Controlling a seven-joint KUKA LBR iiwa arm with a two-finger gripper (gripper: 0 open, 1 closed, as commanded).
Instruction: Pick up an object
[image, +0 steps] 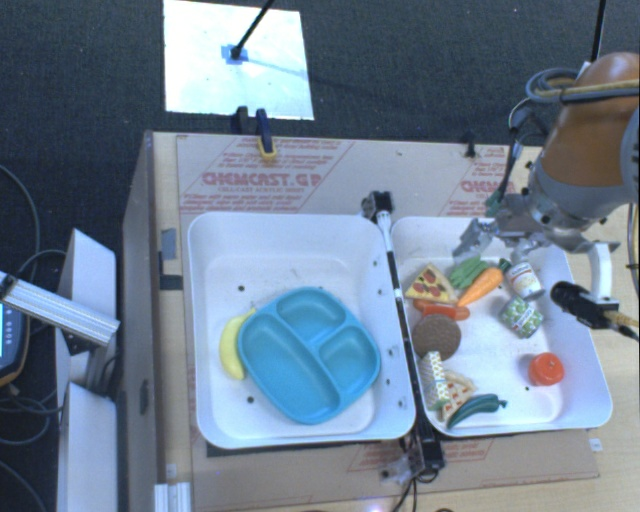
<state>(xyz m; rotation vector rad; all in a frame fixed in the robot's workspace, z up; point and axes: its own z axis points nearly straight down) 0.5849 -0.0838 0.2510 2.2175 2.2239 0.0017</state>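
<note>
Your arm comes in from the right and the gripper (497, 232) hangs over the far part of the right bin (590, 405), above the little cluster of toy food there. From this slanted look down I can't tell you whether the jaws are released or clenched; the wrist body covers that, and nothing is visibly held.

Closest under the tool you've got the carrot (480, 285), lying tilted with its green top (464, 270) pointing far-left, touching or just beside the pizza slice (432, 285). It reads as a light, hollow plastic toy: stiff, smooth, likely slippery, and tapered, so I'd judge it wants to squirt out if you pinch near the tip. Close across the thick orange middle, jaws square to its long axis.

Just right of it stands a small bottle (520, 279), and nearer, a green-dotted jar (521, 317) — both rounded, light, prone to tip or roll. The brown cookie (437, 337) sits flat by the dividing wall; low and wide, a poor grab. The orange cup (546, 369) stands well apart toward the near right, an easy rim to catch.

Over in the left bin (215, 240), the blue tray (308, 353) covers part of a banana (231, 347); broad and flat, I'd leave it.
</note>
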